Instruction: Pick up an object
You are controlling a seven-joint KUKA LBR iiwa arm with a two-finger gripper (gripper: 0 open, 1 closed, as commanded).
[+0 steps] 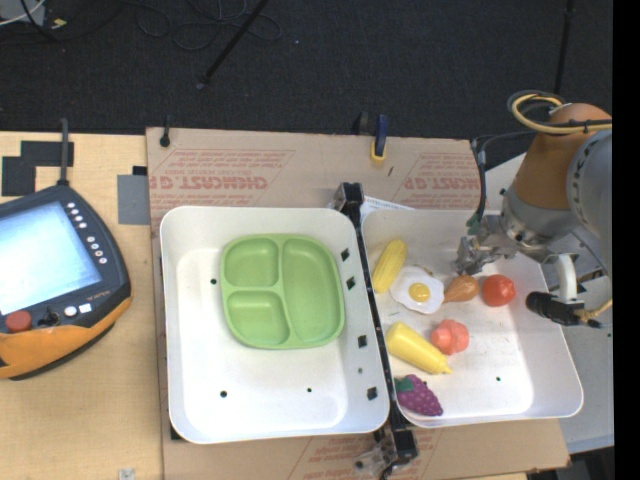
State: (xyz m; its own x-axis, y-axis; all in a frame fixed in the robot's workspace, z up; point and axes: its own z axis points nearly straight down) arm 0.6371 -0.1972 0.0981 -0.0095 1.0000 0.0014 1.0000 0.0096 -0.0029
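My gripper hangs low over the right bin, near its back right, just above a brown toy piece. A red tomato lies right beside that piece. A fried egg sits to their left, with a yellow corn cob behind it. Further forward lie a pink-red fruit, a yellow piece and purple grapes. Nothing shows between the fingers.
The left bin holds a green divided plate. A black divider bar runs between the bins. A pendant with a screen lies on the bench at far left. The arm's grey body fills the right side.
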